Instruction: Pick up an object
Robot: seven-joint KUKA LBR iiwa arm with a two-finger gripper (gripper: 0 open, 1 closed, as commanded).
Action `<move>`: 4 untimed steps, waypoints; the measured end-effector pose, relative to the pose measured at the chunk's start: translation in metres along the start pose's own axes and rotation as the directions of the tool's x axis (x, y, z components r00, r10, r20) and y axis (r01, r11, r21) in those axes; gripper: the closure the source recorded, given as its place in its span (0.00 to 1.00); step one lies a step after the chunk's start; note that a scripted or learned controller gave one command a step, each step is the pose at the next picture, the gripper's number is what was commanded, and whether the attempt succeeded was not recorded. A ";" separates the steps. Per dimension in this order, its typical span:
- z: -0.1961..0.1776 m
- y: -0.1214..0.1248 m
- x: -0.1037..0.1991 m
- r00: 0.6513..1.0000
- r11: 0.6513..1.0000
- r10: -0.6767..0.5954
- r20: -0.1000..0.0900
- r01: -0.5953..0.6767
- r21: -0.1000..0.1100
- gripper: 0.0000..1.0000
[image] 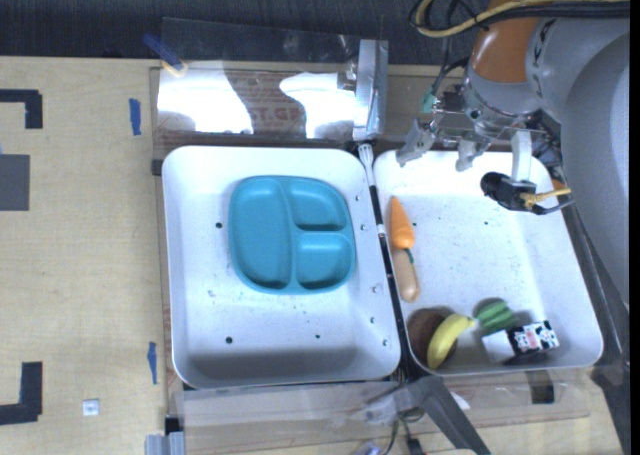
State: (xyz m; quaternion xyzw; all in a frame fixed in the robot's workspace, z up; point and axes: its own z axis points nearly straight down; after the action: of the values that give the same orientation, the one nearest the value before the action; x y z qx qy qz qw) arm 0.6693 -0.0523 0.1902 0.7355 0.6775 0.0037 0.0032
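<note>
Carrot (400, 224) partly against bin wall

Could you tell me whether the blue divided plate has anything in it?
Empty. The blue divided plate in the left bin shows bare blue in all its compartments.

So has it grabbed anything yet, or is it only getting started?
Nothing looks picked up yet. The gripper sits over the back edge of the right bin, with nothing visible in it. The carrot, the banana and the small black and white box all lie on the bin floor. What remains is the whole job: going down to one object, closing on it and lifting.
</note>
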 end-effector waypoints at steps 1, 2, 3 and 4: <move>0.005 -0.002 -0.002 1.000 1.000 0.003 0.002 -0.003 0.009 0.00; 0.102 0.002 -0.044 0.997 0.997 -0.079 0.002 0.079 0.004 0.00; 0.000 -0.001 0.016 0.889 0.889 -0.457 0.001 0.457 -0.002 0.00; 0.080 0.000 -0.071 0.903 0.903 -0.429 -0.004 0.429 0.015 0.00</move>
State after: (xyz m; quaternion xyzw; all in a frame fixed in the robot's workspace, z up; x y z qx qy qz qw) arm 0.6647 -0.1227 0.1102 0.5685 0.8227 -0.0021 -0.0020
